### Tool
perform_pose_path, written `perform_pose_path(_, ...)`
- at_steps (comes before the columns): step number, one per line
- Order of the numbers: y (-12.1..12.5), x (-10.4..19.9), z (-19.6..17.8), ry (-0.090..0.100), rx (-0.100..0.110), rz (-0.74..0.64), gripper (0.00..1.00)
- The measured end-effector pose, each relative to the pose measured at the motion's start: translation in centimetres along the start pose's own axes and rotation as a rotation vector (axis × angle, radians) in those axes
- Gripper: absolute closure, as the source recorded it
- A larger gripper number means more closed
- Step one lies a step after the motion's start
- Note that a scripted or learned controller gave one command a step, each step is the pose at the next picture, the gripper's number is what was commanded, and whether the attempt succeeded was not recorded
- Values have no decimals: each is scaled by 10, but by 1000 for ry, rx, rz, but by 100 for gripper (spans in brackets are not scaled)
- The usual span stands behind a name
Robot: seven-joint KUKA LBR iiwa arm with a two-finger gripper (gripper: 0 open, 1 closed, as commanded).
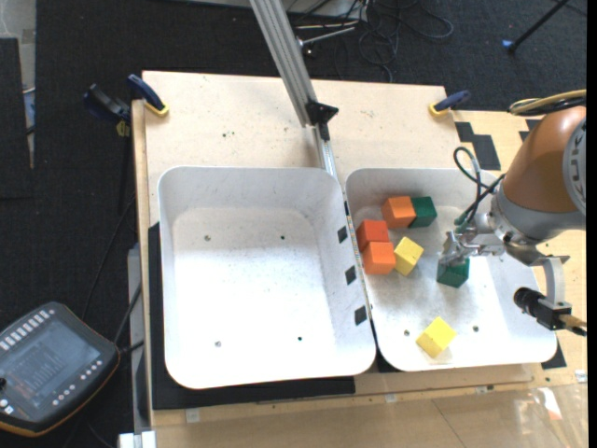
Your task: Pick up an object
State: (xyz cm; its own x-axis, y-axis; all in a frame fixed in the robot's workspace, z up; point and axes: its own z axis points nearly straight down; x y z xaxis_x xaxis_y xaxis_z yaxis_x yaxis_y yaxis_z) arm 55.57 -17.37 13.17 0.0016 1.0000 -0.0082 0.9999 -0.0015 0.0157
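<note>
Green block at fingers, right bin

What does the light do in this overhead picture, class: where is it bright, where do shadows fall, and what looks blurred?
Camera view: even, soft light; the left bin floor looks bright, almost washed out; short dark shadows sit under the cubes, such as the yellow cube; the gripper over the green cube looks slightly soft; the floor behind the bench is dark.

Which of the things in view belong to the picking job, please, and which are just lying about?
Job: gripper, green block right under it, right bin.

Lying about: orange blocks, yellow blocks, other green block, left bin, handheld controller.
</note>
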Motion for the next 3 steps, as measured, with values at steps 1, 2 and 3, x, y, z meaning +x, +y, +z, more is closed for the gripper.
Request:
perform_pose_path(1,0,2,-43,7,11,-4,100)
perform_pose_path(2,12,3,-101,6,8,-5,100)
perform_pose_path(3,13,3,-135,6,11,-5,100)
